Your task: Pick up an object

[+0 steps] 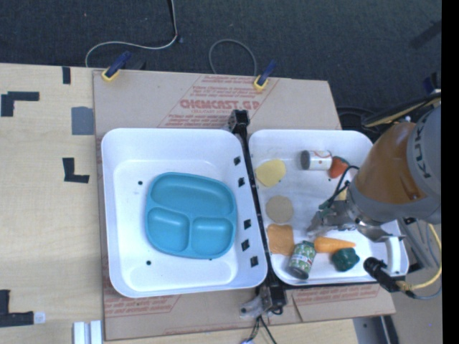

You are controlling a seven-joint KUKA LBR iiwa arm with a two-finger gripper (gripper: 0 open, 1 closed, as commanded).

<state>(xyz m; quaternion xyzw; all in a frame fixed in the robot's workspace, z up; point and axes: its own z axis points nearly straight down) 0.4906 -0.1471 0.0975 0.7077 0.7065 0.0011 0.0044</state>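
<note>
the carrot (334,246) lies in the right bin (287,140), near its front edge, long axis running left to right, between the green can (303,258) and a dark green lump (345,259). we see the hand (328,217) just above it, toward the bin's back; we cannot tell its state. on the cardboard (136,95) under the bins, red print reads "chemcast gp".

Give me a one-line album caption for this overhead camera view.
Robot gripper hovers above toy food in the right bin, near a carrot; a blue divided plate sits in the left bin.
</note>
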